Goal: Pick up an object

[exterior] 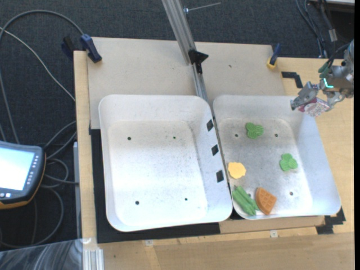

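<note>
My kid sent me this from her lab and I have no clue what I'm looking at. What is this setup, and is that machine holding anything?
One camera looks down at a slant on a bench with two shallow white bins. The machine is a robot arm reaching in from the right; its gripper hangs over the right bin's upper right corner. Whether it grips anything is too blurred to tell. Its job is to pick up an object. In the right bin lie two green pieces, a yellow piece, a long green piece and an orange piece. The left bin sits beside it.
</note>
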### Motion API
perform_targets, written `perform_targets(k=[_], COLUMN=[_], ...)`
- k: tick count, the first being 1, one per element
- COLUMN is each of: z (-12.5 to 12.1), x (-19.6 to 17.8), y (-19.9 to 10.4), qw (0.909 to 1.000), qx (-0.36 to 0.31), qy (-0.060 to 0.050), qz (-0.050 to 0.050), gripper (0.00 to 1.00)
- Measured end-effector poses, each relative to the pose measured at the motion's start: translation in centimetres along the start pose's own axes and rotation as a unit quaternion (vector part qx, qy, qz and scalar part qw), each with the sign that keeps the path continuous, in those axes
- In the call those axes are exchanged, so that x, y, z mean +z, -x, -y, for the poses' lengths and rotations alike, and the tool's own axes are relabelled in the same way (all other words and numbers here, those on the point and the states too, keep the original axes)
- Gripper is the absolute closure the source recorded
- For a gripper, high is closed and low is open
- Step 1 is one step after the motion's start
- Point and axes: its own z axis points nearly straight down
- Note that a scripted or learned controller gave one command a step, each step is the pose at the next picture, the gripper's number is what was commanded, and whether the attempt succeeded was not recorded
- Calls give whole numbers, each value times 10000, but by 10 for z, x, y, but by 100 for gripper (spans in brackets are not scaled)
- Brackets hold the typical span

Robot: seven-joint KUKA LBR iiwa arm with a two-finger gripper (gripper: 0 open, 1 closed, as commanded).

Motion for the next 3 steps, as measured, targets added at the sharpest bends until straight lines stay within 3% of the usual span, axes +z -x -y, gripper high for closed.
perform_targets(k=[1,3], z=[-1,0], x=[-3,125], y=[0,-3], qw=[10000,10000], qx=[-7,-1], qy=[21,-11], qz=[10,-3], gripper=[0,0])
